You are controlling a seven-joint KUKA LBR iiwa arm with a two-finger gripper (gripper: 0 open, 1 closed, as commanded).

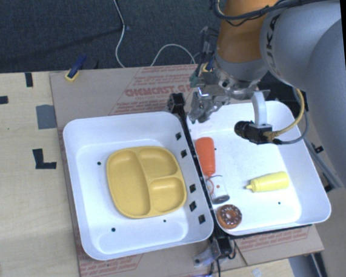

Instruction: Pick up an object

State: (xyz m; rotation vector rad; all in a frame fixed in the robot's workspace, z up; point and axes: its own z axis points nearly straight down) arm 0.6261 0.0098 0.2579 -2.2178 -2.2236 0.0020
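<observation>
Claw [199, 109] hangs over the right bin's [302, 217] top-left corner, near the divider; whether it's open or closed, can't tell. Just below lies the orange carrot [206, 155], then a small clear item [218, 188], a donut [229, 216], and a yellow bottle [268, 182] with open floor around it. Yellow tray [145, 181] sits in the left bin [79, 174].

Hand [199, 111] hovers above right bin's [302, 211] far-left corner, near carrot [206, 155].
</observation>
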